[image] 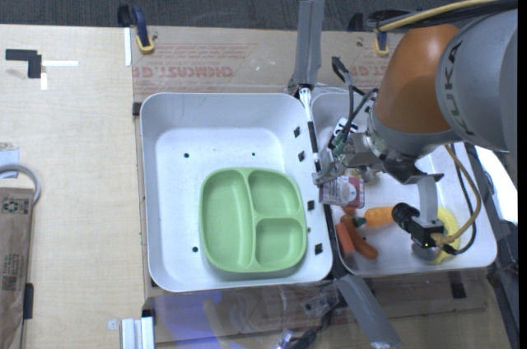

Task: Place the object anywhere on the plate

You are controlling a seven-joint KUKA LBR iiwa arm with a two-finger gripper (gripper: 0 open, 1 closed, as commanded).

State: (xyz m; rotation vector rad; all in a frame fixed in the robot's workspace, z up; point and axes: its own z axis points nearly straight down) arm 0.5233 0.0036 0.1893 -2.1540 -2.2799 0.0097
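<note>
A light green divided plate (251,220) lies in the left white bin (165,174), toward its front right. My gripper (336,177) hangs at the left edge of the right bin (478,253), just right of the wall between the bins. It is shut on a small pink and white packet (342,192) that hangs between its fingertips. The packet is to the right of the plate, apart from it.
In the right bin lie an orange carrot-like piece (379,216), a reddish-orange piece (356,239) near the front left corner, and a yellow item (450,225), partly hidden by the arm. The arm's orange band (416,88) covers the back of that bin.
</note>
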